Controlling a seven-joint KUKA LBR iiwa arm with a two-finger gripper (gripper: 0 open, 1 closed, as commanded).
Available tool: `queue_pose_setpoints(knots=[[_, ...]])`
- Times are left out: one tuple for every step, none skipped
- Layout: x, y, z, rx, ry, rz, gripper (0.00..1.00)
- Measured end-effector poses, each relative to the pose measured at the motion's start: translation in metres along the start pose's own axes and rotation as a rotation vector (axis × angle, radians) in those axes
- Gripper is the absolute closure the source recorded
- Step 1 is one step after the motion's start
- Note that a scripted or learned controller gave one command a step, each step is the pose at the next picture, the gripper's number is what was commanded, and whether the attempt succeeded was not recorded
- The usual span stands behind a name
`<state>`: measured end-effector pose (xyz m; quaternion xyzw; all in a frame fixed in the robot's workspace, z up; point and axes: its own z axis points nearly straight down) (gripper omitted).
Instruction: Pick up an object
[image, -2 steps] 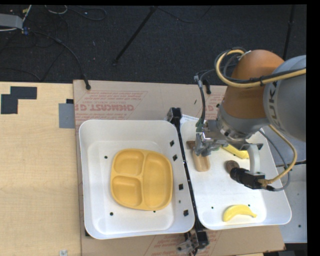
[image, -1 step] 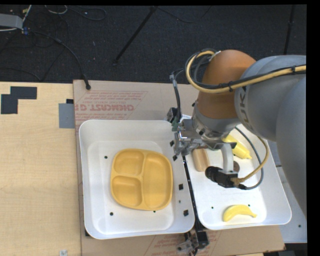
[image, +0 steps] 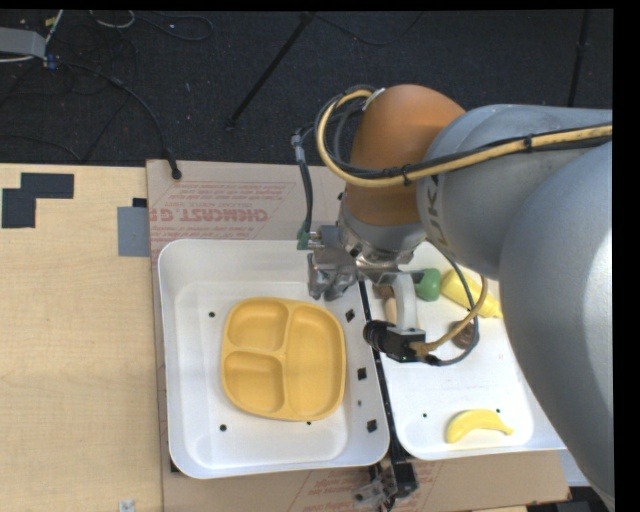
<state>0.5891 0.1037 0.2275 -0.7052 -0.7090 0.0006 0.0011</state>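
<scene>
A yellow divided plate (image: 284, 358) lies flat in the left bin (image: 185, 300). In the right bin (image: 480, 385) a yellow banana (image: 478, 426) rests near the front edge. At the back of that bin a small green object (image: 429, 285) sits beside a pale yellow object (image: 468, 292); the arm partly covers both. My gripper (image: 333, 276) hangs over the back right part of the left bin, just beyond the plate's far right corner and close to the divide between the bins. I see nothing held in it.
The big grey arm with its orange band (image: 400, 150) covers much of the right bin's right side. A black part with cables (image: 398, 341) hangs over the rims between the bins. Cardboard (image: 225, 205) lies behind the bins.
</scene>
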Motion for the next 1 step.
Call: queue_pose_setpoints(knots=[[-0.0021,-0.0009,0.0000,0.002,-0.001,0.003,0.00]])
